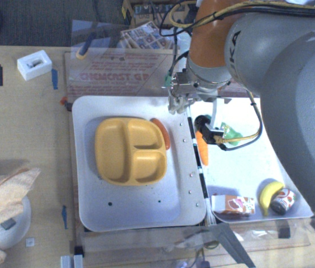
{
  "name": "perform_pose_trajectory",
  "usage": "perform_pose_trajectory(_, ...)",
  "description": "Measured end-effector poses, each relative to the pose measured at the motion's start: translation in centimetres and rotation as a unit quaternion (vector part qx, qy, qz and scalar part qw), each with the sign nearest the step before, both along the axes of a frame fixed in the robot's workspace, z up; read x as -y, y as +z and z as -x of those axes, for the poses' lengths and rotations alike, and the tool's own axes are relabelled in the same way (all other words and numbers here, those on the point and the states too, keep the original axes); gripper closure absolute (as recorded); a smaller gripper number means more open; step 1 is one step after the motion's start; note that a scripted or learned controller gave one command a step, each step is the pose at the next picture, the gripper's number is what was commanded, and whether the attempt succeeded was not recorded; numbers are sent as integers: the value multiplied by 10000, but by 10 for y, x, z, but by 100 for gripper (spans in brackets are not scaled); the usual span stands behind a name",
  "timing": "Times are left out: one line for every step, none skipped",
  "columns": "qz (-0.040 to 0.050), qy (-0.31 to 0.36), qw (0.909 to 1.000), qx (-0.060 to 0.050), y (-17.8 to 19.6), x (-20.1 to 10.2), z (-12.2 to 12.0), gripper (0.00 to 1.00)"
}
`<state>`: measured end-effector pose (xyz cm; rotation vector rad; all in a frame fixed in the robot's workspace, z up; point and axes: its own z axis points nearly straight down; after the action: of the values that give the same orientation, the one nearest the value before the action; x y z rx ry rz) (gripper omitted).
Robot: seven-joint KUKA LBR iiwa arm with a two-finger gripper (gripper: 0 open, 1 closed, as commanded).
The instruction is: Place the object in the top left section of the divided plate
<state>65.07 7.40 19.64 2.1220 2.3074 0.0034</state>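
The object is hard to settle on: the likeliest candidate is the carrot [203, 149], an orange piece lying in the right bin [258, 166] close against the divider between the bins, its long axis running roughly up and down the view. The gripper [179, 106] hangs above the far edge of the bins, near the divider, so the carrot lies just below it in the view and slightly to the right. Whether the gripper is spread or closed cannot be told from this angle, and nothing shows between its tips. The divided plate [130, 151], yellow, sits in the left bin [90, 205]; a reddish-orange thing [165, 134] rests against its right rim. The plate's top left section looks bare.
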Motion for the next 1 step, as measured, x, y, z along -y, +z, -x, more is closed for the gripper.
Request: perform_pose_trajectory(-14, -9, 10000, -16, 3, -79, 14, 100)
